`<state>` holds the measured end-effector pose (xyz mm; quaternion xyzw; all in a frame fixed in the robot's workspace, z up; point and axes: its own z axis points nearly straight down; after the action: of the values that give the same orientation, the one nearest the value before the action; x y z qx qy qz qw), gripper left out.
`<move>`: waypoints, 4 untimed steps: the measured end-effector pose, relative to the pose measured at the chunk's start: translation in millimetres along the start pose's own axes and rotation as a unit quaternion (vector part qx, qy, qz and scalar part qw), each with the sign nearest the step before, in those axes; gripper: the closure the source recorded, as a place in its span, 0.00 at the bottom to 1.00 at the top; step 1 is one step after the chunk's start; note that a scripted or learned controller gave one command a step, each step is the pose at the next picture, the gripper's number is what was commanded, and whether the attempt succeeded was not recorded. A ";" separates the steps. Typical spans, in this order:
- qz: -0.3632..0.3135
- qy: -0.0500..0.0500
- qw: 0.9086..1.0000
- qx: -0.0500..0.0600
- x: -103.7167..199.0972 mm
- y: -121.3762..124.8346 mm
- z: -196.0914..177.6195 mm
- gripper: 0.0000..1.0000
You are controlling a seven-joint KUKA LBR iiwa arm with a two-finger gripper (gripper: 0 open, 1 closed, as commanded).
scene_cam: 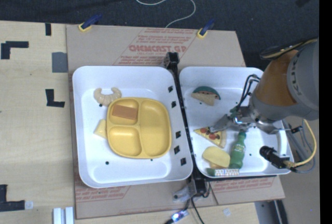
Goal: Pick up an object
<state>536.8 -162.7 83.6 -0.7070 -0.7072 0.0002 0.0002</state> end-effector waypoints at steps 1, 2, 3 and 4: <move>-0.002 0.002 1.000 -0.002 2.0 2.3 -14.4 1.00; 0.000 -0.001 1.000 -0.002 0.2 -2.7 -75.4 1.00; -0.001 0.000 1.000 -0.002 8.7 -3.7 -121.5 1.00; -0.001 0.000 1.000 -0.001 9.3 -3.2 -141.6 1.00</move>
<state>533.6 -153.3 225.2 -0.7064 -0.7078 -0.0001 -0.0003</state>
